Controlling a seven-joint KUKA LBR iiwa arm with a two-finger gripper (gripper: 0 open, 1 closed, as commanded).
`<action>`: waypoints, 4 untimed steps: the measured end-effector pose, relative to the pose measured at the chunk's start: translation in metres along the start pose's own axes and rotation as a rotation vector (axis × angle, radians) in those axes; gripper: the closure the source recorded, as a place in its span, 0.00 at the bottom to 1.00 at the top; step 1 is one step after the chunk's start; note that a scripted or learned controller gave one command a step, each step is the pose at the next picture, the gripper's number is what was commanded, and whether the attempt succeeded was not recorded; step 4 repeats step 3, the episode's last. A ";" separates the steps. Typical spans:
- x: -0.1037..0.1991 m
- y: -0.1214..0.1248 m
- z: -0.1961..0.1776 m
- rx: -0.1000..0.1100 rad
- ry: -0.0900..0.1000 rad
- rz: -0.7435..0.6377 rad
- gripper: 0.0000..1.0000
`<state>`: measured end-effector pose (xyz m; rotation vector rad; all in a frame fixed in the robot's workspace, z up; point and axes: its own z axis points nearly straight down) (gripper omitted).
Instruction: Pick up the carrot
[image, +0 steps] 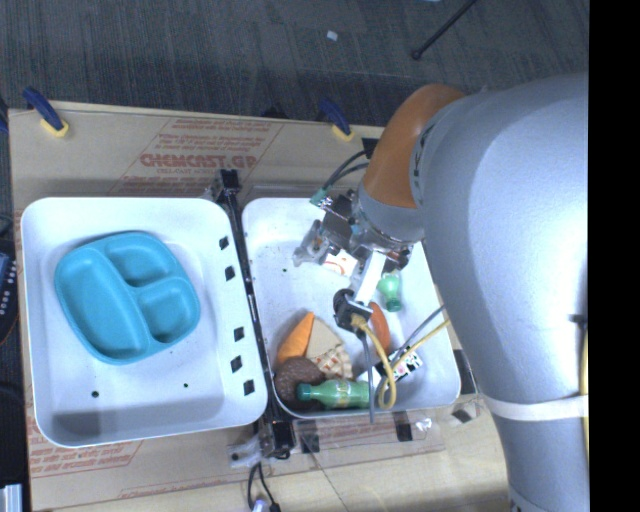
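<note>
The carrot (381, 326) lies in the right bin (270, 230), an orange body with a green top (390, 291) pointing away from me. The robot's own hardware covers part of it. My gripper (314, 244) hangs low over the upper middle of that bin, left of and beyond the carrot, apart from it. A small red and white item (340, 263) lies just beside the gripper. Nothing shows held in the gripper.
Along the right bin's near side lie an orange wedge (294, 338), a beige waffle-like piece (331, 353), a brown round lump (297, 377) and a green bottle (335, 394) on its side. A blue divided plate (125, 295) sits in the left bin (60, 400).
</note>
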<state>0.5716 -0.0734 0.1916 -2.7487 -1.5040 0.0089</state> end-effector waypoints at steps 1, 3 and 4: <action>-0.043 -0.027 0.101 0.003 0.001 0.045 0.00; -0.053 -0.028 -0.017 -0.004 0.004 0.230 1.00; -0.053 -0.028 -0.017 -0.004 0.004 0.230 1.00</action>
